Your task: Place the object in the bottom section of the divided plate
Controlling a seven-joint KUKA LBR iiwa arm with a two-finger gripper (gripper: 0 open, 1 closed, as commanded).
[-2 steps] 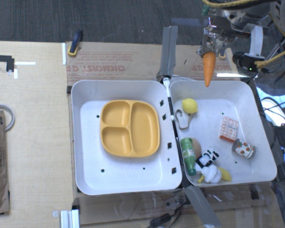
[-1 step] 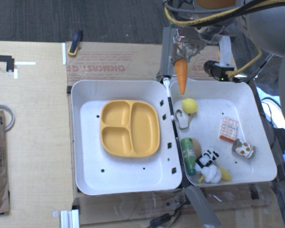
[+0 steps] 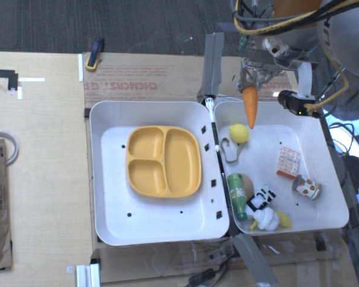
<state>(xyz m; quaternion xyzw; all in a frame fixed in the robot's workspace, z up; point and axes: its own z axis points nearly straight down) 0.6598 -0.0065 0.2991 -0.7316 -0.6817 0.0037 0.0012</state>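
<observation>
orange carrot (image 3: 250, 107) hangs pinched tight in the gripper (image 3: 249, 86), lifted high so it can reach the yellow plate (image 3: 164, 161).

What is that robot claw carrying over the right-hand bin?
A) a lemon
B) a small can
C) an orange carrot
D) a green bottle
C: the carrot hangs point-down from the gripper, its top between the fingers, above the right bin.
</observation>
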